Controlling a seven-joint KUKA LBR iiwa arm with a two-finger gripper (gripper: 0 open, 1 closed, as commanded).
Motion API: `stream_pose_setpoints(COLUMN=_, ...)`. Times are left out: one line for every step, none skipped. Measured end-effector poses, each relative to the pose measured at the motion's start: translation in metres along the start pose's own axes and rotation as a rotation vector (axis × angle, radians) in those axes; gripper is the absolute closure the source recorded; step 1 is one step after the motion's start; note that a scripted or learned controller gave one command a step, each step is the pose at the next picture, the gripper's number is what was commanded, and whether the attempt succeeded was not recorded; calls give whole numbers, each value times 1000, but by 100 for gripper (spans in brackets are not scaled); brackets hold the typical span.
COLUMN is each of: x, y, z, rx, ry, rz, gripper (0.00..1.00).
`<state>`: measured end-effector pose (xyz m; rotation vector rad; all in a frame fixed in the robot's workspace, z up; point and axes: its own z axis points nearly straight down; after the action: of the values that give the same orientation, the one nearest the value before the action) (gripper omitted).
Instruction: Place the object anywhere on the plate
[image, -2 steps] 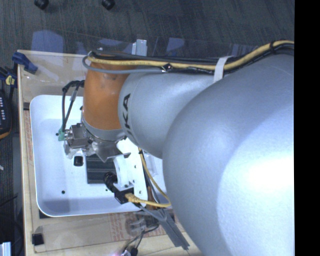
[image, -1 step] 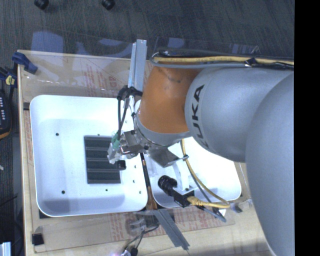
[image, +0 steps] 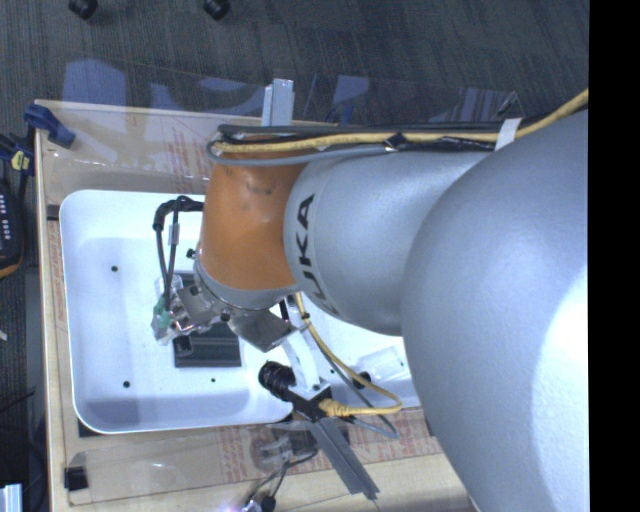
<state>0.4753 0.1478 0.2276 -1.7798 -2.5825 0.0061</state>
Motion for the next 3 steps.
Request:
stream_pose_setpoints(x=-25, y=47, z=98, rx=2, ry=-1, rz=366, gripper=100)
stream_pose_setpoints(x=-48, y=-18, z=36, rx=1, ry=0, rz=518, gripper=100)
stream_pose_setpoints(x=6, y=2, z=109, rx=4, ry=-1, rz=712, gripper=100)
